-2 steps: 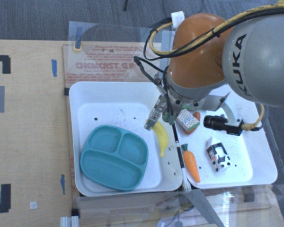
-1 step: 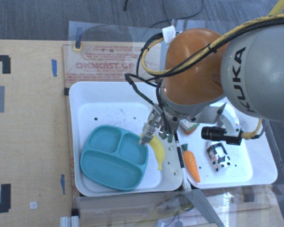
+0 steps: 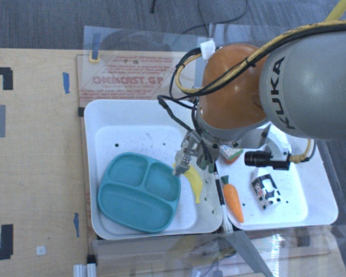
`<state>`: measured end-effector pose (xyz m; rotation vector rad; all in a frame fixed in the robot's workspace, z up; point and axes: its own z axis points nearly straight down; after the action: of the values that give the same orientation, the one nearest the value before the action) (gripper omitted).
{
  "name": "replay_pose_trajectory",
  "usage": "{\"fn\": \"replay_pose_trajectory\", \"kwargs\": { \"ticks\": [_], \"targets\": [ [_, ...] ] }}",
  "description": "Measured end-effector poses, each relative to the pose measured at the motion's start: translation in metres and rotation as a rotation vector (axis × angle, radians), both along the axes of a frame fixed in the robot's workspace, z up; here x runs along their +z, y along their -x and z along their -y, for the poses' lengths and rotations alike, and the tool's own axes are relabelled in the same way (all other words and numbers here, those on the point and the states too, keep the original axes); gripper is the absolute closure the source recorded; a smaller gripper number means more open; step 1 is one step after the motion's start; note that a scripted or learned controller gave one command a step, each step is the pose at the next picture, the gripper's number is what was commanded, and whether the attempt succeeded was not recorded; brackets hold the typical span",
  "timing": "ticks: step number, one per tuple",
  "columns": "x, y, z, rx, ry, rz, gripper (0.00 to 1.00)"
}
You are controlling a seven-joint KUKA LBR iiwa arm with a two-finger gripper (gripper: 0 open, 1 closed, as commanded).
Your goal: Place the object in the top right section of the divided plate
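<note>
hand (image 3: 187, 160): grasping yellow banana (image 3: 191, 178) | pos: just R of teal divided plate (image 3: 139, 193), L bin (image 3: 98, 126) | carrot (image 3: 233, 202): R bin (image 3: 317, 206)

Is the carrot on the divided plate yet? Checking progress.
No: the carrot lies in the right bin, apart from the divided plate.

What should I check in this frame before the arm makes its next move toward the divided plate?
1. Banana between the fingers of the tool: cannot tell; the tool sits at its upper end.
2. Banana clear of the bin floor: cannot tell.
3. Top right section of the divided plate free of objects: ok.
4. Tool positioned over that section: not ok; it is just beside the plate's right rim.
5. Carrot and cow toy out of the path: ok; both lie in the right bin.
</note>
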<state>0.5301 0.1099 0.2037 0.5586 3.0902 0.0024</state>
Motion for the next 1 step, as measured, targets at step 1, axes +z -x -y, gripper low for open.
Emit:
{"fn": "replay_pose_trajectory", "kwargs": {
  "ticks": [1],
  "targets": [
    [0.0055, 0.0061, -0.0043, 0.071, 0.000, 0.000, 1.00]
  ]
}}
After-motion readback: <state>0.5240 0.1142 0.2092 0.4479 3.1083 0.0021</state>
